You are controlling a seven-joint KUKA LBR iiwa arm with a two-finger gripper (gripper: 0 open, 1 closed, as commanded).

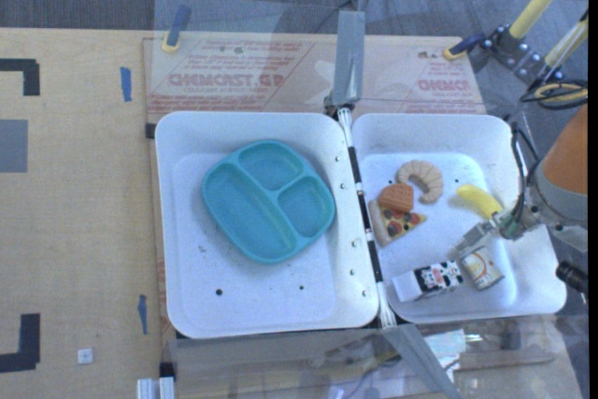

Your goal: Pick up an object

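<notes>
The right bin (534, 292) holds several toy foods. A tan croissant (421, 178) and a yellow banana (477, 201) lie toward its back. An orange-red piece (396, 197) rests against a pizza slice (401, 224) at the bin's left. A black-and-white milk carton (428, 280) lies near the front, beside a small tin can (482, 270). My gripper (470, 243) reaches in from the right and hangs low, just in front of the banana and just above the can. I see nothing held in it.
In the left bin (187, 294) lies a teal divided plate (268, 210). A raised ridge (360, 220) separates the two bins. Yellow poles and cables (542, 5) stand beyond the right bin's back corner.
</notes>
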